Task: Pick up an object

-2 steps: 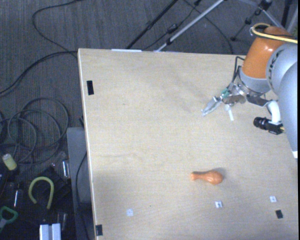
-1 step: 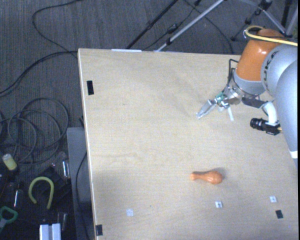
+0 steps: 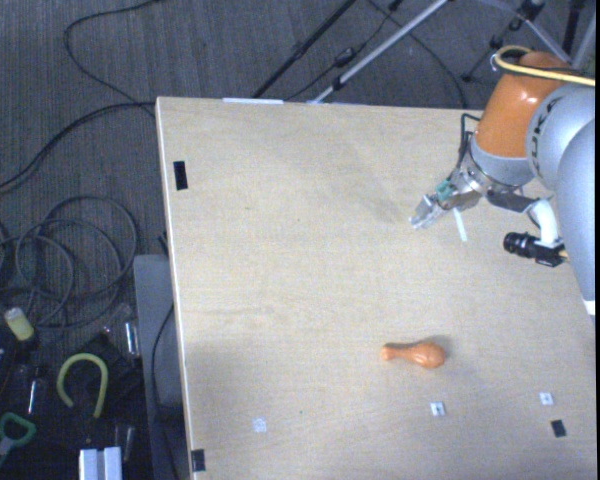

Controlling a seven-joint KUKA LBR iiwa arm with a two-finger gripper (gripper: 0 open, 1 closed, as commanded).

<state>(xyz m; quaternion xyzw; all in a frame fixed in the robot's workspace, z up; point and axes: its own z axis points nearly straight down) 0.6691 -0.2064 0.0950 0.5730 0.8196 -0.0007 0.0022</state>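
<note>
Camera view | gripper (image 3: 427, 214) fingers: cannot tell; orange object (image 3: 416, 354) apart; no legible writing

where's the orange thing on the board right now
The orange pear-shaped object lies on the tan board, lower right of centre, well below the gripper.

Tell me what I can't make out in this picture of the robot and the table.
- Grey arm with orange band: cut off by the camera view's right edge.
- Gripper: too small and blurred to judge its state.
- Small orange pear-shaped object: too small to identify.
- Small markers on the tan tabletop: too tiny to read.
</note>
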